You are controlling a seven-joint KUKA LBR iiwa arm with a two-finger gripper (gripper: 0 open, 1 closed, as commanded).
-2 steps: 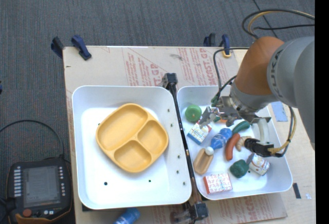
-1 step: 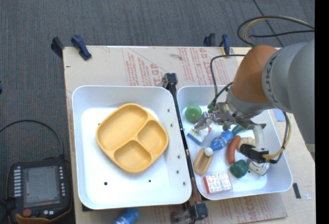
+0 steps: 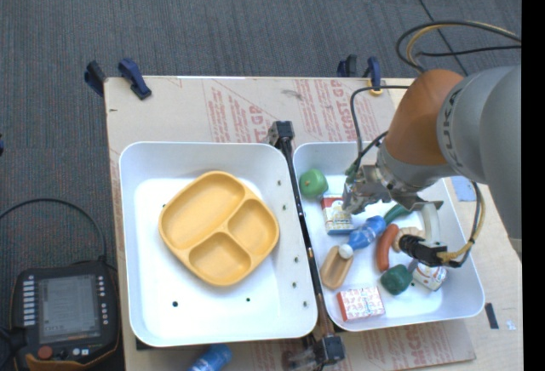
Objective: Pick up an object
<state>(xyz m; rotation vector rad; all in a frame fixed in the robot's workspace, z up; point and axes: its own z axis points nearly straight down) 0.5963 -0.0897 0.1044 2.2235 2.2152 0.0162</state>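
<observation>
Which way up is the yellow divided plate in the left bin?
Right way up: the yellow divided plate shows its three compartments facing upward.

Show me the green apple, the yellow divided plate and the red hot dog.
green apple (image 3: 313, 183), camera view, middle of its skin
yellow divided plate (image 3: 219, 227), camera view, central divider ridge
red hot dog (image 3: 386, 247), camera view, mid-length
</observation>
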